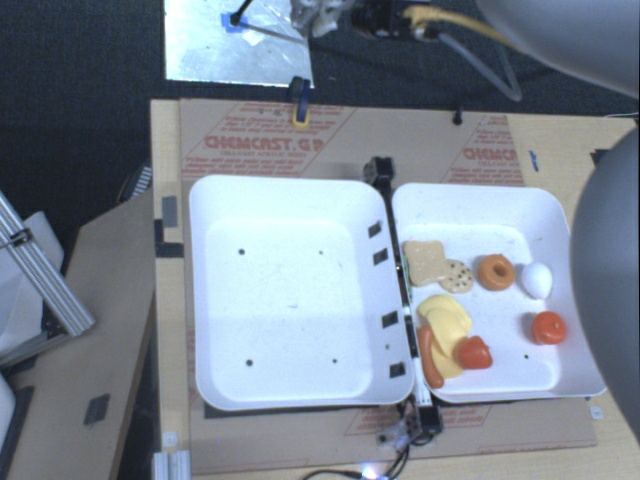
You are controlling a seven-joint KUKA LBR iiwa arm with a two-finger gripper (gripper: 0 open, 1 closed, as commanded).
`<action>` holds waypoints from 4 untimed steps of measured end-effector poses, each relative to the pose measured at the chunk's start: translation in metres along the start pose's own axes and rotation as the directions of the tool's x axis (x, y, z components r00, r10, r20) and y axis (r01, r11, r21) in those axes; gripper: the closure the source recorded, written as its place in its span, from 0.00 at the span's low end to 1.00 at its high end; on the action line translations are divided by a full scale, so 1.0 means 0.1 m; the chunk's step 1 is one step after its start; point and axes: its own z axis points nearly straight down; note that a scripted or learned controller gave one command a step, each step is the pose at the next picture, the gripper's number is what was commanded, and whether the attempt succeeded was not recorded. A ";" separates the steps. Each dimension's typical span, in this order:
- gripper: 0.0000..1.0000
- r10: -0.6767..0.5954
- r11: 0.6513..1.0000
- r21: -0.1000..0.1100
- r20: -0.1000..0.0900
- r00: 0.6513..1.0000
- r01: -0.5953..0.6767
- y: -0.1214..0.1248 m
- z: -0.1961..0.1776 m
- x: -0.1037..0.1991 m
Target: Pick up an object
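Observation:
The right bin (545, 208) holds several toy foods. A slice of toast (425, 261) lies by the bin's left wall with a cookie (458, 276) touching it. To their right sit a donut (496, 272) and a white egg (537, 280). Lower down are a tomato (548, 327), a yellow piece (445, 318), a red piece (474, 353) and an orange sausage (429, 360). My gripper (320, 3) hangs high beyond the bench's far edge, well away from both bins, with nothing seen in it. The grey arm (560, 18) crosses the top right.
The left bin (215, 203) stands beside the right one on a cardboard sheet (270, 138). A yellow and blue clamp (300, 103) sits at the sheet's far edge. A metal plate (225, 28) lies behind, and an aluminium rail (40, 268) stands at the left.

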 end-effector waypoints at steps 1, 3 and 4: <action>1.00 0.000 1.000 0.000 0.000 1.000 0.000 0.00 0.00 0.00; 1.00 0.001 1.000 0.000 0.000 1.000 -0.001 0.00 0.13 0.00; 1.00 0.000 1.000 -0.001 0.000 1.000 0.000 0.00 0.13 0.00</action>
